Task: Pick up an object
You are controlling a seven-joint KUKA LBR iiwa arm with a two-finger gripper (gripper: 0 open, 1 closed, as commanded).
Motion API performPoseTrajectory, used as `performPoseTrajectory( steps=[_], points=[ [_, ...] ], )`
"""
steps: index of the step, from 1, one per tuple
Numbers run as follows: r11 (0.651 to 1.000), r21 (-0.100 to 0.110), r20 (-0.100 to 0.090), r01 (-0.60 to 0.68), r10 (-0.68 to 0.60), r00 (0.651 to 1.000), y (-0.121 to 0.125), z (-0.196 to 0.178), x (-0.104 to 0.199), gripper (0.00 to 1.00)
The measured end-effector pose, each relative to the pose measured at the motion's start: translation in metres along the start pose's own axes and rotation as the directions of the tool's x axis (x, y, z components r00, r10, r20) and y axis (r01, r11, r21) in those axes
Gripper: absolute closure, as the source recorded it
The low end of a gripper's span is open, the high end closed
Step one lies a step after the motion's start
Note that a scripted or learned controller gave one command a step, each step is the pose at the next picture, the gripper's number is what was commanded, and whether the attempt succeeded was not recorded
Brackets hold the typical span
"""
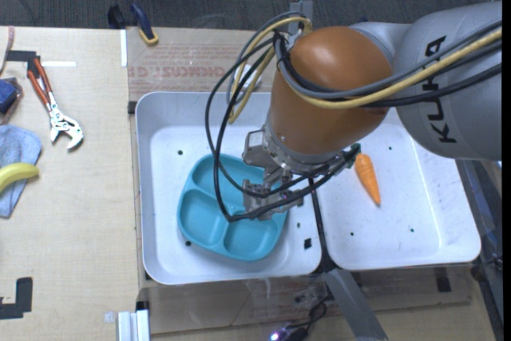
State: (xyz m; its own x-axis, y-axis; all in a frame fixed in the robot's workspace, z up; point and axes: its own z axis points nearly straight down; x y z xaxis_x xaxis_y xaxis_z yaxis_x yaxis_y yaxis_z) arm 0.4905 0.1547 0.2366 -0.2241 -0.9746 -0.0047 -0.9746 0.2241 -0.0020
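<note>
Claw [267, 200] hangs over blue divided tray [215, 212] in left bin [160, 172].

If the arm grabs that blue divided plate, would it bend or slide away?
The blue plate looks like moulded plastic, so probably stiff and light. Its smooth surface on the left bin's slick floor suggests that it may skid when nudged. Its thin raised rim seems the likeliest place to pinch.

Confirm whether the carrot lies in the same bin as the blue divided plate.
No. The carrot lies in the right bin, while the blue divided plate sits in the left bin.
</note>
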Motion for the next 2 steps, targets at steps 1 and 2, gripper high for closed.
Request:
performPoseTrajectory(
  steps=[1,2],
  points=[
    [0.956,-0.002,0.000,0.293,-0.293,0.956,-0.047,0.133,0.023,1.00],
    [0.869,-0.002,0.001,0.494,-0.494,0.869,0.011,-0.003,-0.011,1.00]
  ],
)
